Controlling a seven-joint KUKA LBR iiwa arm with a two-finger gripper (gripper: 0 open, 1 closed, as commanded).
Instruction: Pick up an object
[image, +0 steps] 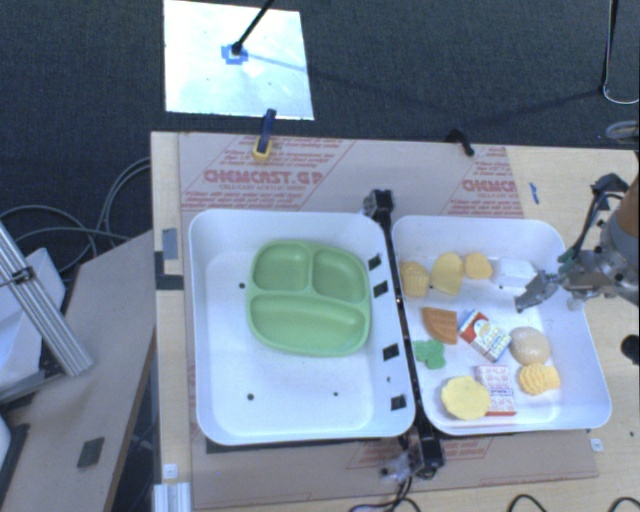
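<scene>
The right white bin (590, 400) holds several toy foods. Along its far side lie three yellow pieces (446, 271). Nearer the middle are an orange wedge (439, 324), a red and white carton (484, 335) and a beige round piece (529, 345). Toward the front lie a green piece (430, 352), a yellow disc (466, 397), a red and white packet (495, 388) and a ridged yellow piece (539, 378). My gripper (535, 293) hangs over the bin's right part, just above and behind the beige piece. I see nothing held in it.
The left white bin (215, 330) carries a green divided plate (307, 298). A black divider with clips (392, 310) runs between the bins. Both rest on a brown board (300, 170) with a yellow and blue clamp (265, 135) at the back.
</scene>
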